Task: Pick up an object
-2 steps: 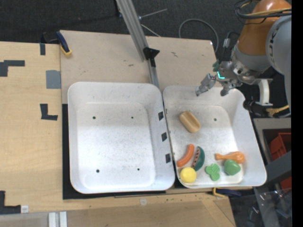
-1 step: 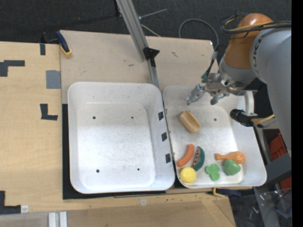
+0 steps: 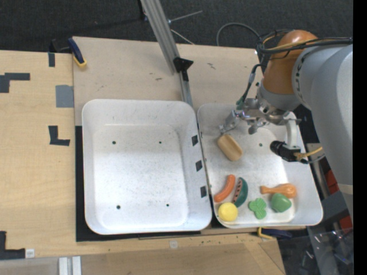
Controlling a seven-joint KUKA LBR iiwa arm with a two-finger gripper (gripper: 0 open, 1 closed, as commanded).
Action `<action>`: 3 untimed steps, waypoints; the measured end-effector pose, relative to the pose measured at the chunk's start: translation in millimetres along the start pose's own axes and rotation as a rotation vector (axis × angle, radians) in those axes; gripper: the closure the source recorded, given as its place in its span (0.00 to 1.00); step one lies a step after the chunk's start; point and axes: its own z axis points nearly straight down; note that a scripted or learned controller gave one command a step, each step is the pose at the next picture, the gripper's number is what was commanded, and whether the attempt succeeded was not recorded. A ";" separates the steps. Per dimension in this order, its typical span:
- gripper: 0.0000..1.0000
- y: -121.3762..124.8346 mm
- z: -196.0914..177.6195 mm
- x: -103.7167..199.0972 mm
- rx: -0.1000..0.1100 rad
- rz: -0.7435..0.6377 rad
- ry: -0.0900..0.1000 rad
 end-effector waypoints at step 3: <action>1.00 0.6 -24.8 -1.5 -0.009 0.001 0.000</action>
